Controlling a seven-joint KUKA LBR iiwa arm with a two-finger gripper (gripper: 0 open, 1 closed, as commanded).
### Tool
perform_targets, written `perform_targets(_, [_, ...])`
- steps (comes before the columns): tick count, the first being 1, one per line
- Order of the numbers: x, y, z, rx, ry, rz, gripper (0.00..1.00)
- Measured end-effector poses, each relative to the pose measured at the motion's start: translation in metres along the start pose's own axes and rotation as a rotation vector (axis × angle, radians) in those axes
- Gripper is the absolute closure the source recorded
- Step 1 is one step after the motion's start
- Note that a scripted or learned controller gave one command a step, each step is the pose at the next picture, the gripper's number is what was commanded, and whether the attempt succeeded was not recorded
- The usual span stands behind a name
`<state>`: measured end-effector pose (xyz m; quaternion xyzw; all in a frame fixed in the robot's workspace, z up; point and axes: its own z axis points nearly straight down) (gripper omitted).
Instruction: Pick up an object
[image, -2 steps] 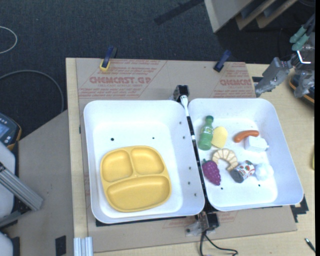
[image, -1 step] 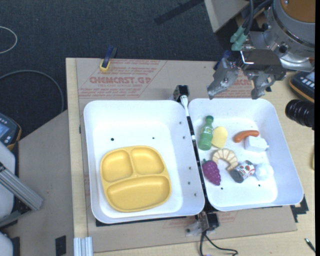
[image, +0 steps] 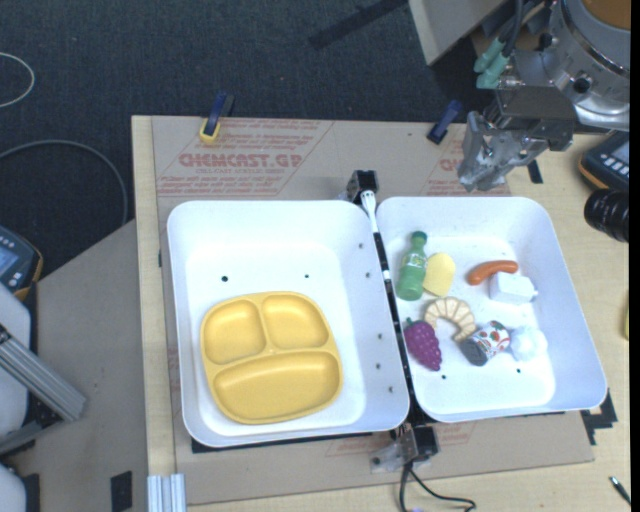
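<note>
The right bin (image: 545, 225) holds several toy foods: a green bottle (image: 411, 266), a yellow piece (image: 439, 273), an orange sausage (image: 493, 269), a white block (image: 514, 290), a croissant (image: 451, 313), purple grapes (image: 424, 344), a small dark can (image: 482, 344) and a white lump (image: 528, 344). My gripper (image: 486, 172) hangs above the bench just beyond the right bin's far rim, well clear of the objects. Its fingers stand open with nothing between them.
The left bin (image: 200, 240) holds a yellow divided plate (image: 270, 356). Black clips (image: 362, 185) sit where the two bins meet. A blue and yellow clamp (image: 213, 120) grips the board's far edge. Dark gear (image: 608, 190) lies at the right.
</note>
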<state>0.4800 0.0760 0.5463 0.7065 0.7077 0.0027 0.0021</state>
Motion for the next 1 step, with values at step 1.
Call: perform_targets(1, [0.0011, 0.0056, 0.1140, 0.020, -0.004, 0.003, 1.00])
